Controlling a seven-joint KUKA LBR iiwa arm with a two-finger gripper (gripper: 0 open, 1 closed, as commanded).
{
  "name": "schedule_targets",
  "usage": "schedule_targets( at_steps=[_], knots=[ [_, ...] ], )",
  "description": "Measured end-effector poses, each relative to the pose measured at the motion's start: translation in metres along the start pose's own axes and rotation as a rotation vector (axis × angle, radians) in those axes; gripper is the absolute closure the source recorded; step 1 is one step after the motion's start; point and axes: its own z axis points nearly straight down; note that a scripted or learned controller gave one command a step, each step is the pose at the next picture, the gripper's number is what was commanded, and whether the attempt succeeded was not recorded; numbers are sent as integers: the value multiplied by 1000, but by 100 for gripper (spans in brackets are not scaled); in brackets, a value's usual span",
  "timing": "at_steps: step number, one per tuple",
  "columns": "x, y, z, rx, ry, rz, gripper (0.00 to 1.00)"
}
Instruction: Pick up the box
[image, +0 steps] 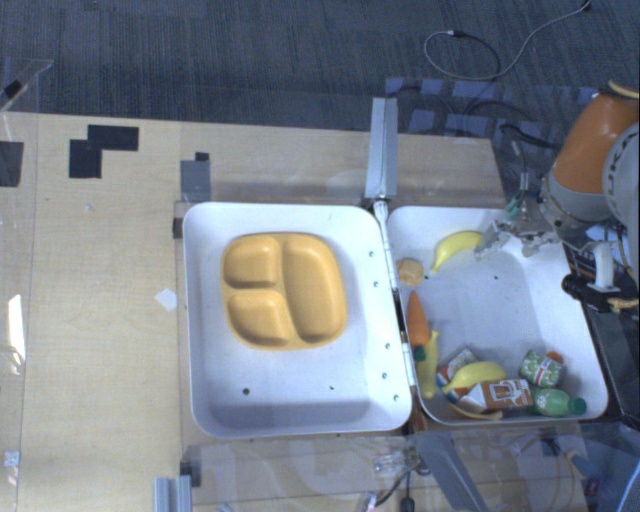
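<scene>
On the wooden worktop (100, 300), we are seeing the box (497, 394) lying among clutter at the right bin's (500, 300) front edge; the end effector (515, 232) is hovering near its rear, holding nothing visible, so we cannot tell its spread.

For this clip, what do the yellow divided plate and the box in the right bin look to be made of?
The yellow divided plate looks like moulded plastic, matte to satin: one even colour, rounded compartment edges. The box looks like printed cardboard, orange and white with flat faces, though it is small and partly buried among other items, so that is a guess.
</scene>
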Motion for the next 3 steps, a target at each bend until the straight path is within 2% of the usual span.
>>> schedule_targets(
  at_steps=[1, 2, 3],
  knots=[
    [30, 12, -36, 2, 0, -76, 0],
    [0, -60, 12, 1, 0, -41, 0],
    [21, 4, 16, 34, 3, 113, 0]
  ],
)
